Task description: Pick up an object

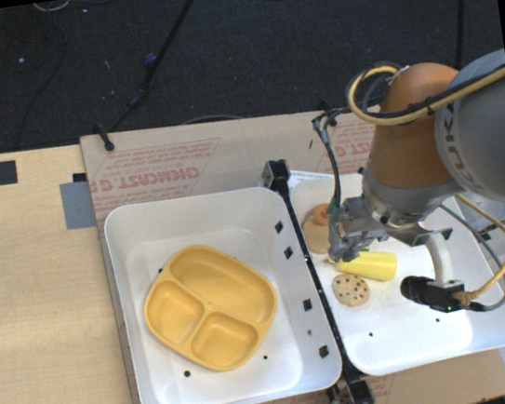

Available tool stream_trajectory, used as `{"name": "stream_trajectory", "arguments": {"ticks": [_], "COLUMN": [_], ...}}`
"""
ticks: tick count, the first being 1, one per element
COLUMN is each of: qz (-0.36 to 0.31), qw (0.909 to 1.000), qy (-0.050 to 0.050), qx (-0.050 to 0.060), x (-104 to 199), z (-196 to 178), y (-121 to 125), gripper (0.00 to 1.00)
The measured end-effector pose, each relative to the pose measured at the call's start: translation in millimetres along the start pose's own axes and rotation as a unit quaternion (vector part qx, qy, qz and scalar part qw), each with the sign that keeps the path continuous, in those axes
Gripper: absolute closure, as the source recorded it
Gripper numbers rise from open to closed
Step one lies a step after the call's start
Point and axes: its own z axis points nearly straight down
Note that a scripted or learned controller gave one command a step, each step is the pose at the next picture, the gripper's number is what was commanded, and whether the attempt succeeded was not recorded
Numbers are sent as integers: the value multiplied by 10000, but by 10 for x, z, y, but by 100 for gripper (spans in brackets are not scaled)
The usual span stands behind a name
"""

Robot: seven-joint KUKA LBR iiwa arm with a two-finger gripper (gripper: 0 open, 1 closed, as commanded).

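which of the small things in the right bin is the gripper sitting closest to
The yellow block: the gripper sits at its left end. The cookie lies below it, and the tan round piece lies above and to its left.

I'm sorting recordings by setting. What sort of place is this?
Most likely a robotics lab bench: a robot arm over two white bins, toy items like a yellow tray and cookie, and cables on dark floor.

The bulky grey robot arm (468, 131) carries a glossy orange band (417, 106) above its wrist. Yellow and black cables (376, 84) loop beside it. The dark metal gripper (344, 247) is slim.
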Motion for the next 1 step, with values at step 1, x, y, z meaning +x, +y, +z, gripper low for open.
{"name": "stream_trajectory", "arguments": {"ticks": [1], "qz": [-4], "qw": [10000], "qy": [-3], "qx": [-5], "x": [628], "z": [-23], "y": [-27], "gripper": [100]}}
